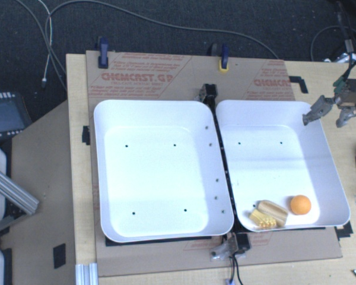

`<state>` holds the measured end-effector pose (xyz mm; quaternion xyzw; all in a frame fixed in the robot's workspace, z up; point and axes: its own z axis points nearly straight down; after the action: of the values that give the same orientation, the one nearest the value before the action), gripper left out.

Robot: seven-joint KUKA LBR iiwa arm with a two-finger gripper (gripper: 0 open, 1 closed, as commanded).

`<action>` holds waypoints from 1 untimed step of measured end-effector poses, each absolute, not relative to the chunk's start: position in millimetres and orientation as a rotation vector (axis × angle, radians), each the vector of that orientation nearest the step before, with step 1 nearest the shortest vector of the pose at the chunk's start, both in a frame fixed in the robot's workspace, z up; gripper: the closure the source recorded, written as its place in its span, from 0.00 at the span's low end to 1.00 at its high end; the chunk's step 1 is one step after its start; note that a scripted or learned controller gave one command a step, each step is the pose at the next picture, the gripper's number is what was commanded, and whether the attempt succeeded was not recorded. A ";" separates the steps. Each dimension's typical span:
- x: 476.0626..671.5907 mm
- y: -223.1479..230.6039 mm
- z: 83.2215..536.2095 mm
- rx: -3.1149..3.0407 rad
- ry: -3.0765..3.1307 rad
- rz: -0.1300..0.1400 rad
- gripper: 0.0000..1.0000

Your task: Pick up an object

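Objects for the pick lie untouched in the right bin (320, 159), and you can see all of the work is still ahead.

Camera view, looking down on the bench: an orange ball (300, 205) sits near the front edge of that bin, toward its right corner. Just beside it, to the ball's left, rest a tan roll-shaped piece (273, 208) and a small yellow corn cob (262, 219); these two appear to touch each other, while the ball stands a little apart from them. The left bin (101, 177) shows nothing but its white floor and a few dark dots.

Your gripper (329, 113) hangs over the far right corner of the right bin, near its back rim and well apart from the three items at the front. Its two grey fingers are spread, with a clear gap and nothing between them. Nothing has been grasped, lifted or shifted, as far as the frame tells.

Judged from this, the task stands at its opening: the approach has not reached any object. What remains for you is the whole sequence, namely travelling forward across the bin, descending over one item, closing on it and raising it clear. The ball, standing alone, looks the easiest target.
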<state>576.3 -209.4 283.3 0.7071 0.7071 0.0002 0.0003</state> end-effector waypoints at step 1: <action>515.3 -118.1 265.1 2.216 2.229 0.002 0.00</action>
<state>515.3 -118.1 265.1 0.7051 0.7092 0.0006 -0.0007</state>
